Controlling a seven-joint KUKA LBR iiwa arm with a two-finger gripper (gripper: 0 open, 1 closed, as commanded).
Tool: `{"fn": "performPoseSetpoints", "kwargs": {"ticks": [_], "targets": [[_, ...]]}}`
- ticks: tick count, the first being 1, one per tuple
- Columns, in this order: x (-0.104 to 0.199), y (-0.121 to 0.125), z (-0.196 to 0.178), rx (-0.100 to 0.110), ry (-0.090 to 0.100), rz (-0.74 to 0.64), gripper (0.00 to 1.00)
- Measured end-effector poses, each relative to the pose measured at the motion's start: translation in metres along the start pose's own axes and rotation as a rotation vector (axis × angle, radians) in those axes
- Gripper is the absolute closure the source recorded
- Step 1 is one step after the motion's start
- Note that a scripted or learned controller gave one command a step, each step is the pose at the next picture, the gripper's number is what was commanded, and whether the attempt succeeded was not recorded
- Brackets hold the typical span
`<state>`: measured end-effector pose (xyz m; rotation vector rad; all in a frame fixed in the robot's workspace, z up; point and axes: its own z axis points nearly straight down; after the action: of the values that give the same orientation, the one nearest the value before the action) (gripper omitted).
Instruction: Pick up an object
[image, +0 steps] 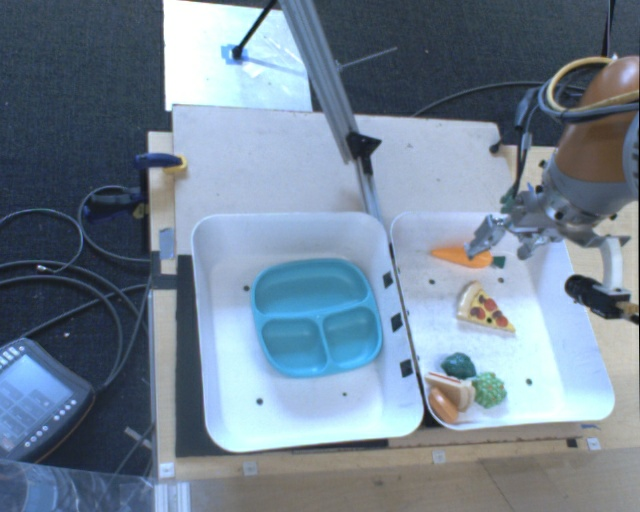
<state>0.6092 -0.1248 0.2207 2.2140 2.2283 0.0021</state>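
An orange toy carrot (461, 257) lies flat near the far wall of the right-hand white bin (580, 345), its green tip pointing right. The pincer (487, 240) of the grey-and-orange arm (595, 130) hangs right at the carrot's right end, reaching in from the right; whether its fingers are apart or together cannot be told from this angle, and nothing shows clamped between them. Nearer the middle of the same bin rests a toy pizza slice (485, 308), apart from the carrot. In the bin's near left corner cluster three more pieces: a dark green leafy toy (460, 365), a lighter green broccoli (489, 389) just beside it, and a tan bread-like piece (449, 396) touching the bin wall. The left-hand white bin (225, 330) carries a blue divided plate (316, 316) with three compartments. A slanted metal pole (330, 85) crosses the surface (260, 160) from the top and ends at the gap between the two bins. Black cables (60, 270) and a handheld control pendant (35, 395) lie on the dark floor to the left.
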Motion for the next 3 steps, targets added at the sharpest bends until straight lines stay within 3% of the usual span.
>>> {"fn": "performPoseSetpoints", "kwargs": {"ticks": [1, 2, 3], "targets": [[0.000, 0.000, 0.000, 0.000, 0.000, 0.001, 0.00], [0.004, 0.006, 0.059, 0.004, 0.000, 0.000, 0.00], [0.007, -0.003, 0.118, 0.006, 0.000, 0.006, 0.00]]}}
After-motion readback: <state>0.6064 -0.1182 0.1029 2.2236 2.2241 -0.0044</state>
